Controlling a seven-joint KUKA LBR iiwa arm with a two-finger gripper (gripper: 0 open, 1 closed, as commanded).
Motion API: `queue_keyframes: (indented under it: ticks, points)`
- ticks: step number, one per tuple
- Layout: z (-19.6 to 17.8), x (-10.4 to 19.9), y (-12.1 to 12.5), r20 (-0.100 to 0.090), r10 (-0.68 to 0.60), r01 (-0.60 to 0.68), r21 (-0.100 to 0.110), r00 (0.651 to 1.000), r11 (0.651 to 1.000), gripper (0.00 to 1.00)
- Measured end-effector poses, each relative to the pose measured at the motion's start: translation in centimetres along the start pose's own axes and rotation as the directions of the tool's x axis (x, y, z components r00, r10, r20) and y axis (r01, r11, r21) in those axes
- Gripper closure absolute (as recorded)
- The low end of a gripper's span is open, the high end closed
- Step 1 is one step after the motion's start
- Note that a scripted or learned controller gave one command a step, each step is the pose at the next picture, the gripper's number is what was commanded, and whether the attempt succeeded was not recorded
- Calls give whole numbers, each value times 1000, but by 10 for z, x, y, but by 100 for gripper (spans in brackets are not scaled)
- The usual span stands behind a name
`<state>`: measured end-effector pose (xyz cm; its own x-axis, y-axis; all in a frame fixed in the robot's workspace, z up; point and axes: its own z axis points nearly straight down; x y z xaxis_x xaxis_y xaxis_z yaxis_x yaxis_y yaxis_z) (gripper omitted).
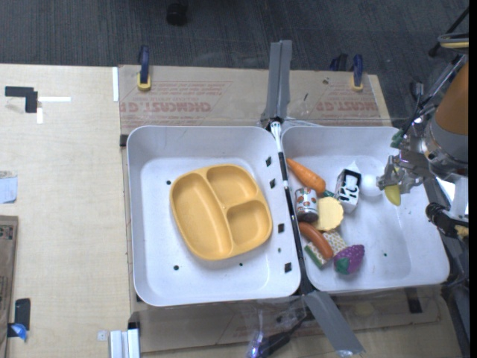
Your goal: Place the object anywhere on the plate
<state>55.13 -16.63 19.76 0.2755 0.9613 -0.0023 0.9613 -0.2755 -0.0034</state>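
A yellow three-compartment plate (220, 210) lies in the left bin (145, 222). My gripper (393, 186) hangs over the right part of the right bin (417, 263), far to the right of the plate. A small yellow object (393, 195) sticks out from between the fingertips, and the fingers are shut on it. Its upper part is hidden by the fingers.
The right bin's left half holds an orange carrot (306, 175), a small can (305, 202), a pale yellow round piece (330, 214), a hot dog (316, 240), purple grapes (349, 258) and a white-and-black carton (348, 186). A ridge (285, 200) divides the two bins.
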Motion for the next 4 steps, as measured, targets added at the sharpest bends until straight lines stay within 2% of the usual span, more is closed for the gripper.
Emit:
queue_keyframes:
  ticks: [1, 2, 3, 4]
  points:
    - [7, 68, -39, -1, -103, 103, 1, 995, 995, 100]
    - [7, 140, -41, 0, -150, 150, -1, 989, 989, 100]
    - [7, 200, -64, 0, -159, 159, 0, 987, 987, 100]
    - [-104, 207, 36, 1, -209, 209, -3, 978, 978, 100]
